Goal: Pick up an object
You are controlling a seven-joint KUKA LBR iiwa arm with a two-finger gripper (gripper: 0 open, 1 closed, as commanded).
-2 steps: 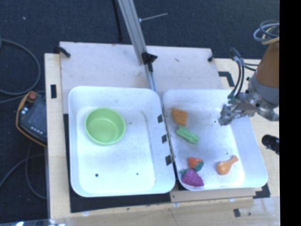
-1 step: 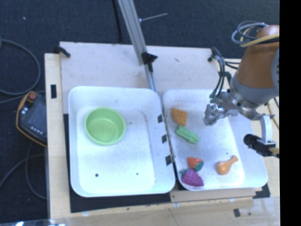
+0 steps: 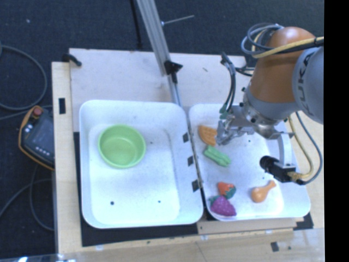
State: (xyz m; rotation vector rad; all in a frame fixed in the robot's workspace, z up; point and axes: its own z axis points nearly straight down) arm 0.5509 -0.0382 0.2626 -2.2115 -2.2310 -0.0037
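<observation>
Green bowl (image 3: 121, 146) in left bin (image 3: 87, 201)

The bench (image 3: 120, 72) is a pale wooden board resting on dark carpet (image 3: 65, 15). Two shallow white bins sit side by side on it, their inner rims touching. The left bin (image 3: 136, 201) has two small dark specks on its floor near the front edge. The right bin (image 3: 294, 203) lies against the bench's front right area. Small black clips (image 3: 191, 160) mark the seam between the bins. A slanted aluminium rail (image 3: 152, 26) descends from the top edge to the rear of the seam. An orange-edged handheld pendant (image 3: 37, 136) lies left of the bench, with black cables (image 3: 22, 64) looping on the carpet.
</observation>
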